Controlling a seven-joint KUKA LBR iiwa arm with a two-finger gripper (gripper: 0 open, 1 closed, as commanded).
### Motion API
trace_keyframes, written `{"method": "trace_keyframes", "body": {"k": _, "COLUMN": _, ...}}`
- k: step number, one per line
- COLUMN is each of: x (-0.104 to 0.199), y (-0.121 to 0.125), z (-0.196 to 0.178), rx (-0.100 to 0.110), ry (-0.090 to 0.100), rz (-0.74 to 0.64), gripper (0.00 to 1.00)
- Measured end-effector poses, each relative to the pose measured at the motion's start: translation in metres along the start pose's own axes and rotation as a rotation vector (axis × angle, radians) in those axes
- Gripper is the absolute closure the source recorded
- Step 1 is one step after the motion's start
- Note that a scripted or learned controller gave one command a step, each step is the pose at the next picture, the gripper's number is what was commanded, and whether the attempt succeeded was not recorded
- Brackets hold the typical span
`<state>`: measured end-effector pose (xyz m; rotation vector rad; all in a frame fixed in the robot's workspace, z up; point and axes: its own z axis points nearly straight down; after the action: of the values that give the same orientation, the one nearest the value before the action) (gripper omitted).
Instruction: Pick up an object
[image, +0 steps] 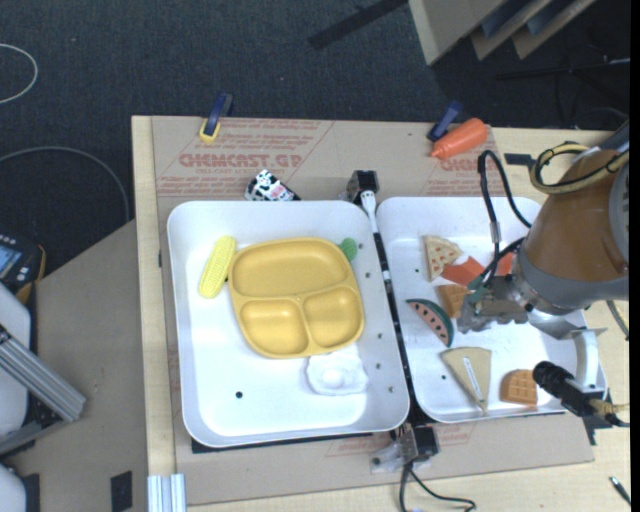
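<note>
While the arm (575, 240) leans in over the right bin (400, 300), its gripper (478, 308) sits low among the toy food near the bin's middle, just beside a small orange piece (452, 298) and the watermelon slice (432, 320). Whether the gripper is released or clenched cannot be told from this angle, and nothing is seen held in it. Candidates lie all round it: a pizza slice (438, 254) and a red piece (463, 271) farther back, a pale wedge (470, 368) and a waffle (518, 386) nearer the front. The left bin (190, 330) holds a yellow divided plate (295, 296), a corn cob (216, 266) and a white lump (335, 377).

To do this step well, the robot would likely best commit to one piece, probably the orange piece or the watermelon slice, centre over it and come straight down. The crowding is the risk: a neighbour could be nudged or pinched along with the target.
</note>
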<state>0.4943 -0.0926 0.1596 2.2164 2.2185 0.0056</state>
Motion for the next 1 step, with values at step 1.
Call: {"method": "trace_keyframes", "body": {"k": 1, "x": -0.0018, "y": 0.0009, "z": -0.0637, "rx": -0.001, "ry": 0.0, "rz": 0.0, "gripper": 1.0}}
